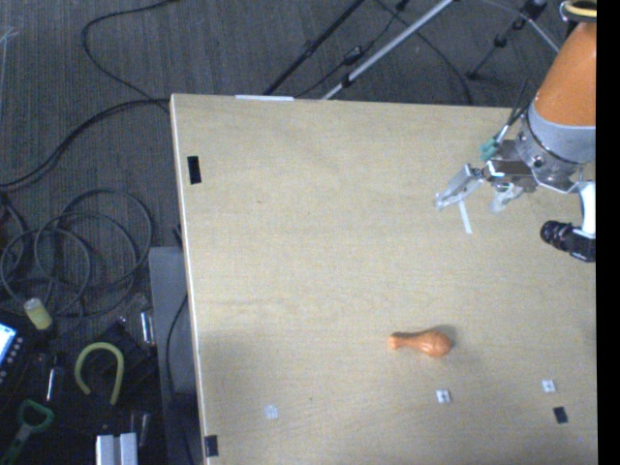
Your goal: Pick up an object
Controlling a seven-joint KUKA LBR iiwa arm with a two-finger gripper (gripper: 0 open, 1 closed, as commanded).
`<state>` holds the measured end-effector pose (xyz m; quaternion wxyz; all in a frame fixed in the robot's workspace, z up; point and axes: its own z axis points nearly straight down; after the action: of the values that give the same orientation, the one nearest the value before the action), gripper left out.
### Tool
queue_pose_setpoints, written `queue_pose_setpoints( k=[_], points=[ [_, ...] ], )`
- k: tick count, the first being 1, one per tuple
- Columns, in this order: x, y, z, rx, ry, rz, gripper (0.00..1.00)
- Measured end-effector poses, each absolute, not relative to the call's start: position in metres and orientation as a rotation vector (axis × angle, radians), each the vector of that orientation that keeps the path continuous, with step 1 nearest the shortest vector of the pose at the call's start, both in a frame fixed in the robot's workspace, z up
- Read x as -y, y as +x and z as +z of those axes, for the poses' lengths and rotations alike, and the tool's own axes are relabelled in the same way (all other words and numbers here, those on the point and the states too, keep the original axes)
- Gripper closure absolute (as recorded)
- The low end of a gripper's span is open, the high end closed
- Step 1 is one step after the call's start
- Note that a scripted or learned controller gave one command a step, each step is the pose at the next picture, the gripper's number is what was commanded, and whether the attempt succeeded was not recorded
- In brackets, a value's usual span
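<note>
A small orange pear-shaped object [422, 342] lies on its side on the tan board [320, 221], toward the front right, with its narrow end pointing left. My gripper [455, 211] hangs over the board's right part, well behind the orange object and slightly right of it. Its thin pale fingers [449, 197] are spread open and there is nothing between them. The grey wrist and orange band [570, 80] rise toward the upper right corner.
The board's left edge [184, 289] drops to a dark carpet with coiled cables [77, 250] and tools. Tripod legs [407, 27] and cables lie behind the back edge. Small flat markers [444, 395] dot the board's front, and a black tag [194, 170] sits at the back left.
</note>
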<state>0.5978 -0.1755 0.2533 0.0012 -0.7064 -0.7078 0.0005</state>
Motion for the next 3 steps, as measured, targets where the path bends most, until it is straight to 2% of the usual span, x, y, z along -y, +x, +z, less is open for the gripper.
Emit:
queue_pose_setpoints(
  k=[1, 2, 3],
  points=[
    [0.19, 0.657, 0.189, 2.268, -2.176, 0.008, 0.0],
    [0.223, 0.668, 0.102, 2.48, -1.93, 0.005, 0.0],
    [0.222, 0.67, 0.113, 2.668, -1.666, 0.003, 0.0]
  ],
)
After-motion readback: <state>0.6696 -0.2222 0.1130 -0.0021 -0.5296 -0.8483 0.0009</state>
